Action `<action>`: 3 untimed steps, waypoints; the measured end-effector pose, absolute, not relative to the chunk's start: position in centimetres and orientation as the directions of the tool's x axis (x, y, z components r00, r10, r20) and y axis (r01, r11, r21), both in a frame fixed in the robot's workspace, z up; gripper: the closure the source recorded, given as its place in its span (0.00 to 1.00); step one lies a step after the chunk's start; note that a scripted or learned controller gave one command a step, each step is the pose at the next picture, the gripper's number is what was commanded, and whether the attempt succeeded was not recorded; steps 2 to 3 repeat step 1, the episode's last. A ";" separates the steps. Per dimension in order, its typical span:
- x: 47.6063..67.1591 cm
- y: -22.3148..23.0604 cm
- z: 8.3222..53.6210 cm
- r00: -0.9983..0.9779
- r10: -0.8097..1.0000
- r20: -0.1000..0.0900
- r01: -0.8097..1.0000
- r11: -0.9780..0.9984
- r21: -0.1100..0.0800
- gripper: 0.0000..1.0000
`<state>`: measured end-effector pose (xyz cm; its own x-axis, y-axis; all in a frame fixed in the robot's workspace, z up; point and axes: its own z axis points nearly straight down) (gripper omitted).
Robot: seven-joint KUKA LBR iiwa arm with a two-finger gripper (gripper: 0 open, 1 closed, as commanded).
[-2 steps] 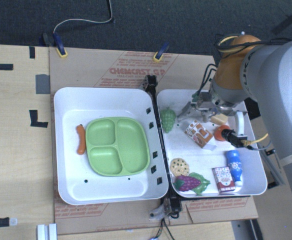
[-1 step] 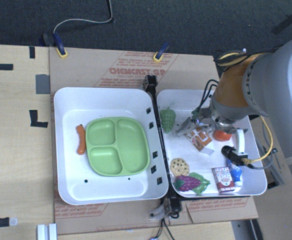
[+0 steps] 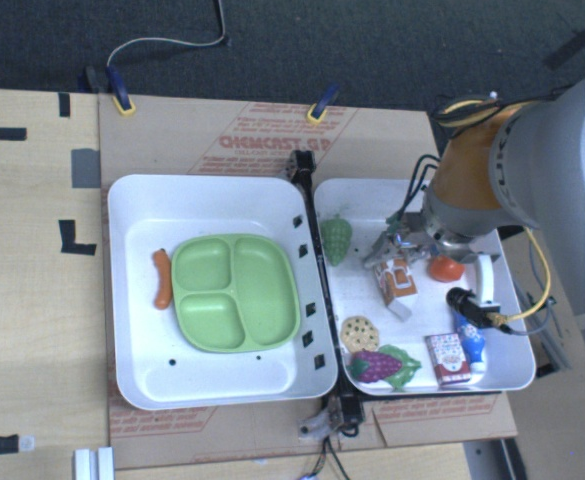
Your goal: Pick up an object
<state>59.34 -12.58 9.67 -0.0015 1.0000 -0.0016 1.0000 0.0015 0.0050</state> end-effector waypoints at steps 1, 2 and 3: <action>60.4 -3.5 18.5 -0.003 1.000 0.001 1.000 0.003 0.000 1.00; 60.4 -3.5 18.5 -0.003 1.000 0.001 1.000 0.003 0.000 1.00; 60.4 -3.5 18.5 -0.003 1.000 0.001 1.000 0.003 0.000 1.00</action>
